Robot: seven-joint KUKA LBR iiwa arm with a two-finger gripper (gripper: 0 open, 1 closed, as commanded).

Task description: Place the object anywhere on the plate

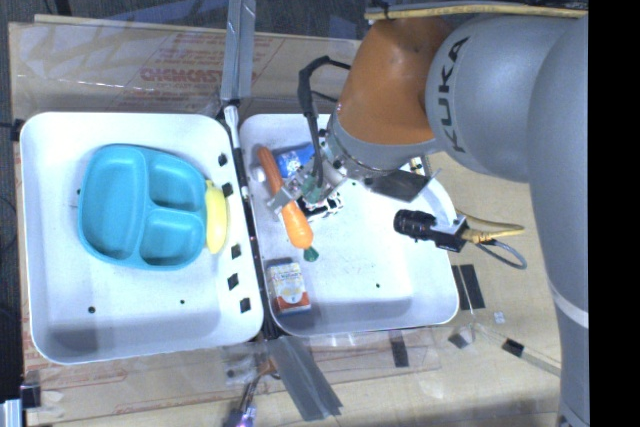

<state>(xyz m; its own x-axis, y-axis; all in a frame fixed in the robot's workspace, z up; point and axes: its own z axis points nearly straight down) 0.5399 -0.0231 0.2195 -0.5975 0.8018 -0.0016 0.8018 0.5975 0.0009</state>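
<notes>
The grey arm's fingers (318,187) hang low in the right white bin (400,300), whether parted or closed I cannot tell, just above the orange toy carrot (297,225), whose length slants down-right, with the blue sectioned plastic plate (140,205) well left

I see the blue plate (140,205), split into three compartments, lying flat in the left bin, nearer that bin's far edge. A yellow banana (216,218) rests against the plate's right rim, by the bin's right wall. In the right bin, an orange carrot (297,226) with a green tip lies slanted near the left wall.
</notes>
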